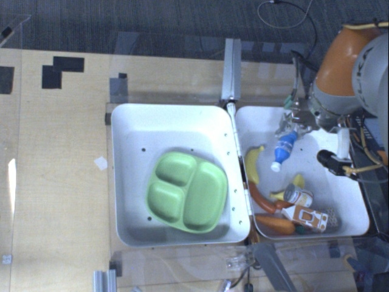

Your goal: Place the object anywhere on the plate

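Camera view: end effector (pixel 296 119) over bottle (pixel 282 150) (fingers unclear).

Blue bottle (pixel 283 148) in pincer (pixel 296 121); green plate (pixel 187 191) left.

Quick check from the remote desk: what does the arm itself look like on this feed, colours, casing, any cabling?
The arm has a rounded orange shell over a grey casing. Dark cables loop along its side toward the wrist. The gripper is a small metallic silver assembly with thin fingers, hanging from a dark vertical stem.
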Controlling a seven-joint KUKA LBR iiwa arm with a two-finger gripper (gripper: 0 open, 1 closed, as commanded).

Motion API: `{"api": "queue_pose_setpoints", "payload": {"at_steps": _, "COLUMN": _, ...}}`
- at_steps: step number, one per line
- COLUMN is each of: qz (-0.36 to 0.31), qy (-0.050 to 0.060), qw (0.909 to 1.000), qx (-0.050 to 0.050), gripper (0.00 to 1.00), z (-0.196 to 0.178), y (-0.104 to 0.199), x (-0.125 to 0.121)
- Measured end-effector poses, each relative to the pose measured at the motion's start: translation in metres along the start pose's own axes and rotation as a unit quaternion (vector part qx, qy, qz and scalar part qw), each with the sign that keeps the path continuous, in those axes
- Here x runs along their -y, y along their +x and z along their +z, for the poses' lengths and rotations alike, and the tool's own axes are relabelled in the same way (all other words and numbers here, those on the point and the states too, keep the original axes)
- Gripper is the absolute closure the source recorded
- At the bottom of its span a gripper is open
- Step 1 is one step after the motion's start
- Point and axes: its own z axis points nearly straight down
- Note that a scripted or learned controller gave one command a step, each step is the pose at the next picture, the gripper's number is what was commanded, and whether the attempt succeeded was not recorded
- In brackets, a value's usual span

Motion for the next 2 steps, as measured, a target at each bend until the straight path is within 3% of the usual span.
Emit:
{"api": "queue_pose_setpoints", "payload": {"at_steps": 1, "qz": -0.042, "qy": 0.0, "qw": 0.9991, "qx": -0.001, "gripper": 1.0, "z": -0.008, "y": 0.081, "x": 0.029}}
{"api": "queue_pose_setpoints", "payload": {"at_steps": 2, "qz": -0.206, "qy": 0.0, "qw": 0.9786, "qx": -0.001, "gripper": 1.0, "z": -0.008, "y": 0.122, "x": 0.082}}
